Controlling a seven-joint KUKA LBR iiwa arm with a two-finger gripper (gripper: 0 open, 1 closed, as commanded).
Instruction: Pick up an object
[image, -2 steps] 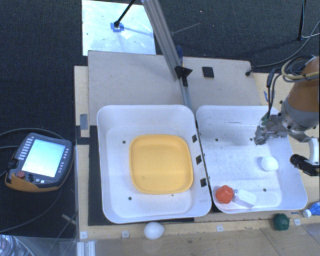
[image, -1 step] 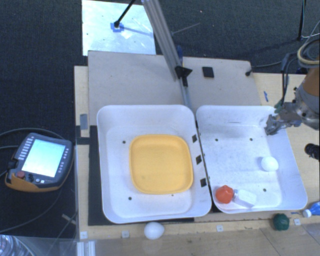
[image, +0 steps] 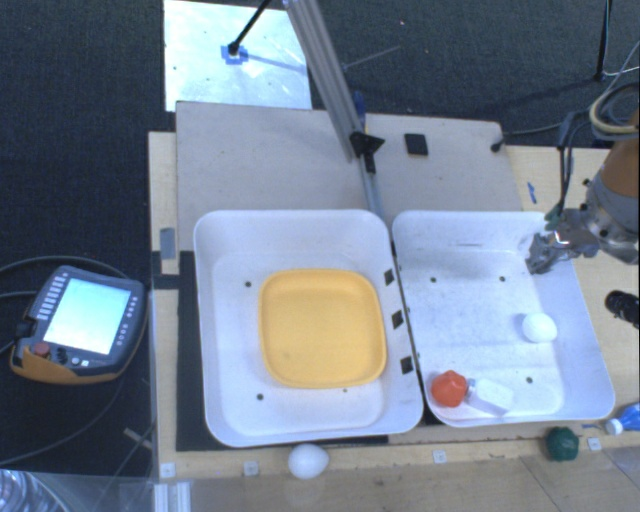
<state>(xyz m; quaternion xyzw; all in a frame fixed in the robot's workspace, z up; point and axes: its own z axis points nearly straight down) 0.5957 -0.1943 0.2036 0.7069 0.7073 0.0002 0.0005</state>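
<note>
Camera view: gripper (image: 543, 252) over right white bin (image: 470, 300) rim, grip state unclear; small white ball (image: 538, 327) near; square yellow plastic plate (image: 323, 327) in left bin (image: 225, 300).

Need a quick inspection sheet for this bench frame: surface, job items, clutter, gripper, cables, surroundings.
Surface: bench bears two white bins side by side, left bin and right bin.
Job's things: right bin holds a white ball, an orange ball and a clear white item beside it, near the front wall. Left bin holds a yellow tray.
Clutter: white egg-shaped object and dark green ball outside the bins at the front edge; small black block at the back.
Grippers: gripper over the right bin's back right edge, nothing seen between its fingers; finger state unclear.
Cables: looped cables at upper right; cable at the pendant.
Surroundings: teach pendant on dark floor at left; metal pole.
</note>
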